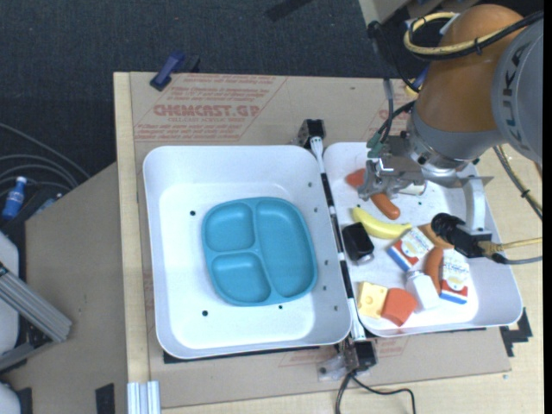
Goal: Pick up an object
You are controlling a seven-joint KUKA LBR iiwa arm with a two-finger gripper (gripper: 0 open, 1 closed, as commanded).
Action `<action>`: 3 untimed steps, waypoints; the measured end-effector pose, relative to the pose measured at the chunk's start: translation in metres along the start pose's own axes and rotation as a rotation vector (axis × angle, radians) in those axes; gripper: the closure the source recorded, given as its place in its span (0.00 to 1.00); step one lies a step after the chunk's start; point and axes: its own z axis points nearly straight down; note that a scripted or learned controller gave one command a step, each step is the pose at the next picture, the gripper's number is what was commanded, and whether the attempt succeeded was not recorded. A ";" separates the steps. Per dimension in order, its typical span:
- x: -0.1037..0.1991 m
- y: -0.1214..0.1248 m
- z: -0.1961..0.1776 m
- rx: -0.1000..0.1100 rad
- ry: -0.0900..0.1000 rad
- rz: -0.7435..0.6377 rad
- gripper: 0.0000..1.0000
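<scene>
the grey arm (473, 76) enters from the right, its orange band uppermost, and bends down over the far half of the right bin (496, 304). the gripper (376, 186) points downward near that bin's left wall, just above a sausage (385, 203) and beside a small red piece (355, 178). whether the gripper is open or closed cannot be told, as the wrist covers much of it from this angle; nothing is seen held in it.

the red piece is partly hidden by the gripper, and its kind is unclear.

the right bin holds the sausage, with a banana (379, 225) just nearer than it, and a black block (357, 242) against the left wall. further right lie a small carton (410, 249) and a second carton (454, 279), with a brown-orange piece (434, 262) and a white piece (422, 288) between them. a yellow wedge (373, 298) and an orange-red block (398, 306) touch at the near edge.

the left bin (164, 231) holds a blue divided plate (259, 250), lying flat near its centre.
</scene>
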 end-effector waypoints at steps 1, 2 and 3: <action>0.033 -0.034 0.006 0.003 0.000 0.000 1.00; 0.074 -0.066 0.024 0.003 0.000 0.000 1.00; 0.001 -0.055 -0.033 -0.001 -0.001 0.002 1.00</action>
